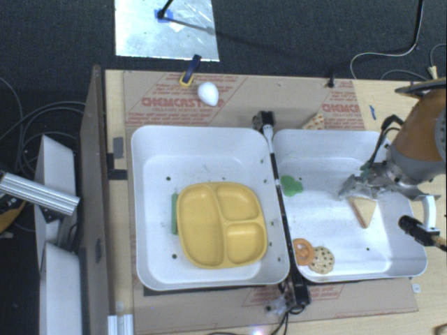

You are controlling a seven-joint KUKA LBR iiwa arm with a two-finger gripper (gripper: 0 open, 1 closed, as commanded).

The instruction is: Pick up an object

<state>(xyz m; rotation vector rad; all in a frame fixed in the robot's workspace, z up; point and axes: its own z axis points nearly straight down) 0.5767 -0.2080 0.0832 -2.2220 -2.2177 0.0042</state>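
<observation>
We see even, bright overhead light. The white bins (209, 145) wash out slightly, the foil sheet (166, 19) glares, shadows stay soft, and the arm (419, 142) at right looks a little blurred.

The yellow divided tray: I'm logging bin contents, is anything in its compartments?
Empty. The yellow divided tray lies flat in the left bin, and all three compartments show bare yellow plastic.

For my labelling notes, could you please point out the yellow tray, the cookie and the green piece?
yellow tray (222, 224), camera view, centre divider.
cookie (322, 259), camera view, its middle.
green piece (290, 185), camera view, its middle.
</observation>
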